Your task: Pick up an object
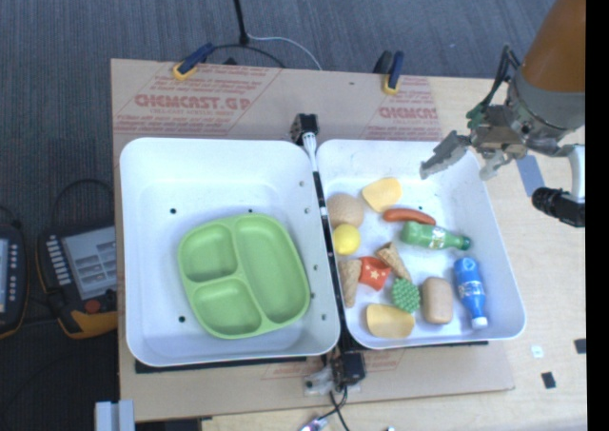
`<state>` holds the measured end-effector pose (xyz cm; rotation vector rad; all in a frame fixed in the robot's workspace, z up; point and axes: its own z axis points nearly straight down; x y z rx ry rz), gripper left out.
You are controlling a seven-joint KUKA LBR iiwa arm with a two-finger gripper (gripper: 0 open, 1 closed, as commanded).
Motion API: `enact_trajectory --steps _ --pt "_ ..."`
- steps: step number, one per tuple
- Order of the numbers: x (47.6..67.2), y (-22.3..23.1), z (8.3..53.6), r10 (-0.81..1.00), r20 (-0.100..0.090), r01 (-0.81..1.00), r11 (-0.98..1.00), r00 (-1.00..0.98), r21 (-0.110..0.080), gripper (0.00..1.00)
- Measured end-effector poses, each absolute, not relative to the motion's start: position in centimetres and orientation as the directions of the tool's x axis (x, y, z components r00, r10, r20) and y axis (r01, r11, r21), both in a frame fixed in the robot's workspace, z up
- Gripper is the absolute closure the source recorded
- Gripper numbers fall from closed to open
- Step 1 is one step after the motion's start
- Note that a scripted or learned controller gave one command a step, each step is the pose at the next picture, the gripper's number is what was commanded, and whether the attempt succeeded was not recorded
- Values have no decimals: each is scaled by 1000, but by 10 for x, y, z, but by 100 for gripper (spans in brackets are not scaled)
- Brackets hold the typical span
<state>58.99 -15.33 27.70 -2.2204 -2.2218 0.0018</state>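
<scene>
Toy food point(404, 263) in right bin point(504, 258) — tool point(466, 158) above, spread, empty.

The two bins are plain white — the left bin point(152, 229) holds a light green divided tray point(244, 275), the right bin point(495, 258) a jumble of toy food. There, a pale yellow wedge point(381, 194) lies at the far side beside a red-orange sausage point(409, 216); a green bottle point(433, 237) has a darker cap. A bright yellow lemon point(345, 241) sits at the left, a blue bottle point(468, 290) with a white cap at the right. The bench board point(190, 101) is tan with red lettering. The arm point(557, 44) shows orange above grey — and the floor point(95, 10) is dark grey carpet.
</scene>
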Motion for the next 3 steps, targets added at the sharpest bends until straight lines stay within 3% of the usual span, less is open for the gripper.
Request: enact_trajectory --steps 1,2,3 --pt "578 -160 130 995 0 995 -103 103 -5 0" --pt "568 -203 90 926 -2 926 378 -378 6 0" --pt "571 -205 103 926 -13 926 377 -376 15 100"
